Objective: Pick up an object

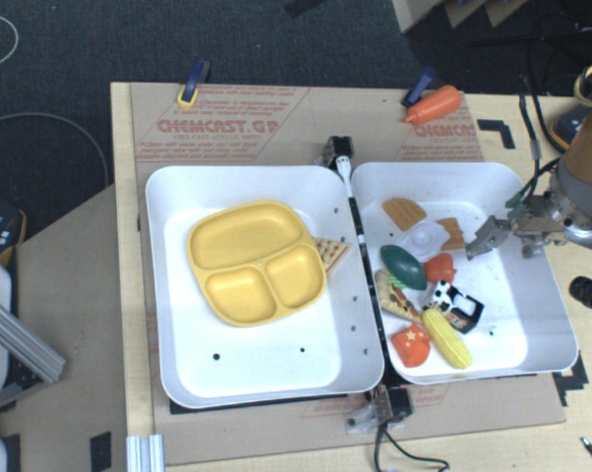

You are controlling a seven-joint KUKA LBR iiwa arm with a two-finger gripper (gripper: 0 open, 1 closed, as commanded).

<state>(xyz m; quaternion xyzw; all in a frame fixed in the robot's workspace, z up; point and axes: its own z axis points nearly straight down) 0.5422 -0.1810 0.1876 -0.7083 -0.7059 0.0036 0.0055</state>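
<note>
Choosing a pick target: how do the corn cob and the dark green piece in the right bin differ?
The corn cob is yellow, long, and lies near the bin's front; the dark green piece is a smooth, shorter oval nearer the middle. Both lie slanted among other toy food.

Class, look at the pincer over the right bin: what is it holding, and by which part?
Nothing. The pincer hangs open above bare floor of the right bin, apart from the toys.

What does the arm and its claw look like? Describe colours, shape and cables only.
The arm is grey and rounded, with an orange band at its upper end. Its claw is grey metal, narrowing to slim fingers. Thin dark cables run along the arm near the wrist.
</note>
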